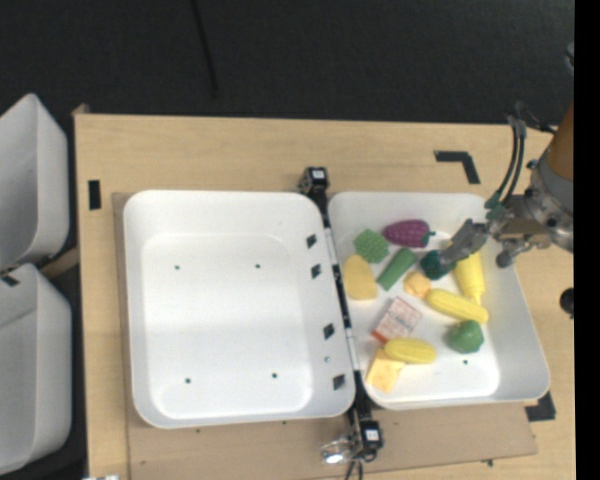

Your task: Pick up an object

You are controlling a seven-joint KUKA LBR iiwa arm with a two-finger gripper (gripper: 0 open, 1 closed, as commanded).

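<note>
- Bins: left bin (225,308) well left of gripper (486,243); right bin (515,363) under it.
- Gripper low over right bin's far-right part, fingers spread wide, nothing between them.
- Toys just left and below: yellow corn (457,306), purple piece (407,233), dark green piece (436,264) nearly touching one finger (466,238).

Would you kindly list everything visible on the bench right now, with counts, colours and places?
Left bin: one, white, left half of the bench.
Right bin: one, white, beside it, holding the toys.
Purple toy: one, near the far wall.
Green toys: about four, far and right parts.
Yellow toys: about six, spread middle to near edge.
Small card: one, white and pink, centre.
Bench: one, tan wood.
Arm: one, grey, at the right edge.
Tool: one, over the right bin's far right.
</note>
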